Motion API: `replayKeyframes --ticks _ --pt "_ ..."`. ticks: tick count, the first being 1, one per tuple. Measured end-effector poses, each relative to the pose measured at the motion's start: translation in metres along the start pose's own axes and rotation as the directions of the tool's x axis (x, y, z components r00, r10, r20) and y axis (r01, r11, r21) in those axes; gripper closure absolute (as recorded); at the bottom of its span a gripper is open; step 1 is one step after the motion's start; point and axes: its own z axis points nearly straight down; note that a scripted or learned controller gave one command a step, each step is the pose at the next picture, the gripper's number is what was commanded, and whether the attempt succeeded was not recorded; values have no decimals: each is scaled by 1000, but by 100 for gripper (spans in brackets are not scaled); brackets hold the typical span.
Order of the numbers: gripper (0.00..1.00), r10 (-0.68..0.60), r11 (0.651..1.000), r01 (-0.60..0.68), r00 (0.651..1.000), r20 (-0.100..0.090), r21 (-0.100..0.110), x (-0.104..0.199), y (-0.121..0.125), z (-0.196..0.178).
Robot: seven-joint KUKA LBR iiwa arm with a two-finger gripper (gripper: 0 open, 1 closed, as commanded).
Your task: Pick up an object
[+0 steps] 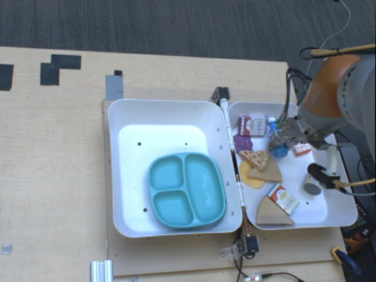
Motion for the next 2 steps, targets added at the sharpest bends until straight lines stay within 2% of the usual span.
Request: replayKeyframes --ticks 1,2 --pt "100 1 1000 -1 1000 -3 7 56 -75 -87" --pt "100 3 1000 -3 1000 -2 8 38 -111 -111"
